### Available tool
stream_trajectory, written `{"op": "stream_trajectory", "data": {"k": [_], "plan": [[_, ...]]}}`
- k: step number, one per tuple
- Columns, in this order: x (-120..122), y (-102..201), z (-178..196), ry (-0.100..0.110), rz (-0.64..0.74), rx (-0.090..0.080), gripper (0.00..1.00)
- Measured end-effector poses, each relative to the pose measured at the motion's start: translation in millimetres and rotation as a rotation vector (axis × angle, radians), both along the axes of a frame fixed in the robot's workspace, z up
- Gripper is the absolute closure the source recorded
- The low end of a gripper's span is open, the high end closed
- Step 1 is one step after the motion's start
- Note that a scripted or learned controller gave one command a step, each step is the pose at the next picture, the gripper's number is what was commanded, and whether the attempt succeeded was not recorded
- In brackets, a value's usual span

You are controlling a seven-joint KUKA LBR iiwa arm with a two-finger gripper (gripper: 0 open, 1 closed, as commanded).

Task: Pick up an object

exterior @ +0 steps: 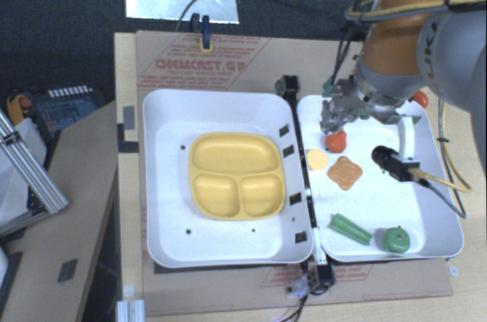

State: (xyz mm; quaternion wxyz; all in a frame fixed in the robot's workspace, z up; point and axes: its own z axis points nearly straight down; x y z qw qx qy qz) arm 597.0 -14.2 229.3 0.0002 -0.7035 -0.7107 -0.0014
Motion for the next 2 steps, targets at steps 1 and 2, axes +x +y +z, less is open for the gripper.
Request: {"op": "stream_trajectory", "data": {"k": [1,2], "plan": [[6.3,50.5,-7.8,0.0,-0.001,0.0,1.0],[3.9,97.8,1.9,0.0,-0.002,-0.001,1.0]]}}
